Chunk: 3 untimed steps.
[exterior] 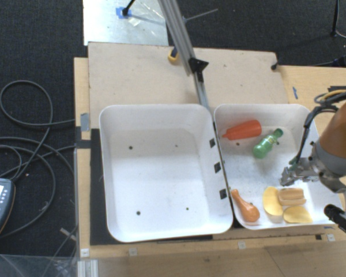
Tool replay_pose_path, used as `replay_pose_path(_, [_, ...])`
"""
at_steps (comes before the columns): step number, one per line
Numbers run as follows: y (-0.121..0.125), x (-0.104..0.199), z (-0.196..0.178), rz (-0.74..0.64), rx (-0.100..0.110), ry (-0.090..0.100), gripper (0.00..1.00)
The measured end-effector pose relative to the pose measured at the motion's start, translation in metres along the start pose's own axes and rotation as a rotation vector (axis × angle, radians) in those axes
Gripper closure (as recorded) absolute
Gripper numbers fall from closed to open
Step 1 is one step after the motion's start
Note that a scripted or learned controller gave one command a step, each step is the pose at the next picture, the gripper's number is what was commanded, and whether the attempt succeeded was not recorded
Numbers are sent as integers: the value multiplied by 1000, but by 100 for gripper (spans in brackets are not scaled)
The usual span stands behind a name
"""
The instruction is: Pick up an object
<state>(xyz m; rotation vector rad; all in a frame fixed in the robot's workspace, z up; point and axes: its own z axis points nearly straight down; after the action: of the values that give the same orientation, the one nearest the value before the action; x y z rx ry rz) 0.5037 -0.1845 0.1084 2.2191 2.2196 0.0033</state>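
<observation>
We see the arm (340, 137) reaching in over the right bin (265, 111), its gripper (294, 175) low above the bin floor, just above the bun (291, 197). Whether the fingers are spread or closed we cannot tell — the metal tip is small and blurred against the white plastic, and nothing is visibly between them.

Taking the bun as our landmark: a pale yellow slice (270, 201) touches its left side, another yellow piece (298, 214) lies just below it, and an orange drumstick (245, 207) sits further left, near the wall shared with the left bin (155, 117). Well above the bun lie a green bottle (265, 145) and, beyond it, an orange carrot (242, 130).

We judge the bun or the left slice to be the likely target, and the crowding is the risk. The three pieces by the bun touch or nearly touch, so a descending finger could land on top of one rather than beside it, or nudge a neighbour and spoil the grip. The slices look flat and thin — they may slip out or never lift. The bin's lower wall is close too, leaving little room to straddle anything.
</observation>
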Motion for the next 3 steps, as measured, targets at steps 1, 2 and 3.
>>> replay_pose_path(1, [5, 8, -60, -6, -4, -2, 100])
replay_pose_path(2, [1, 3, -118, -6, -5, -3, 100])
replay_pose_path(3, [4, 2, -172, -6, -5, -2, 100])
